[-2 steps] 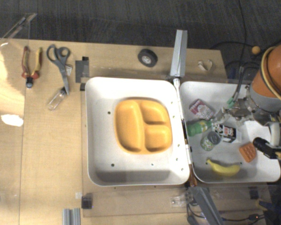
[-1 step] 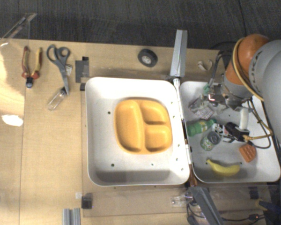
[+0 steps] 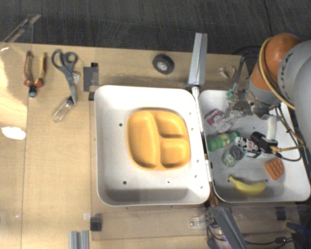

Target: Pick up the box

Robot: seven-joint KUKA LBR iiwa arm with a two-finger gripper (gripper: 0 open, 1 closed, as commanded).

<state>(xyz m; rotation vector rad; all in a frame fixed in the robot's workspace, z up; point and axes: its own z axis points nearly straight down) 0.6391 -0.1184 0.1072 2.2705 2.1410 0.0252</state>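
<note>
My arm [image 3: 295,61], grey with its orange band, rises closest to the lens at the view's right, and my hand [image 3: 237,107] hangs low over the far part of the right bin [image 3: 300,193]; I cannot tell whether it is open or closed, and I see nothing held in it. The box [image 3: 214,117], which I take to be the small red-and-white pack, lies in that bin's far left corner, just beside my hand, toward the left bin [image 3: 111,139] and a little nearer the front. Its long axis seems to slant across the bin, though it is too small to be sure. I count one box, one green bottle [image 3: 221,140], one can [image 3: 231,157], one banana [image 3: 247,185], one orange block [image 3: 273,168], two bins, and one yellow tray [image 3: 158,138] in the left bin.
</note>
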